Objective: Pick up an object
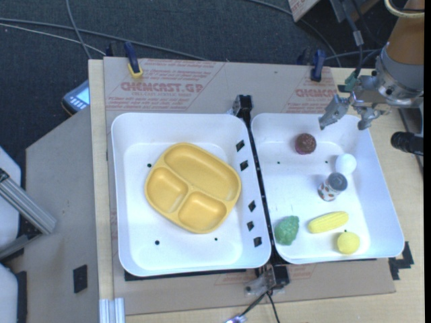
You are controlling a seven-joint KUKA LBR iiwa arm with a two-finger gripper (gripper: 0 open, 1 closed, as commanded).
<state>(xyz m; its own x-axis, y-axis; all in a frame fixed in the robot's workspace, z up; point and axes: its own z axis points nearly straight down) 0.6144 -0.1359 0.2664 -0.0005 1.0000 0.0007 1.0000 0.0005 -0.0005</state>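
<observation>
In the right bin (377,180), a lemon (348,242) sat at the near edge beside a corn cob (328,221) and broccoli (287,229). Farther back stood a small jar (333,186), a white ball (345,163) and a brown ball (306,143). The left bin (128,180) held a yellow divided plate (192,186). Above the right bin's far right corner, the gripper (350,114) hung with jaws wide, gripping nothing.

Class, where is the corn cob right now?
The corn cob lies near the front of the right bin, between the broccoli and the lemon.
</observation>
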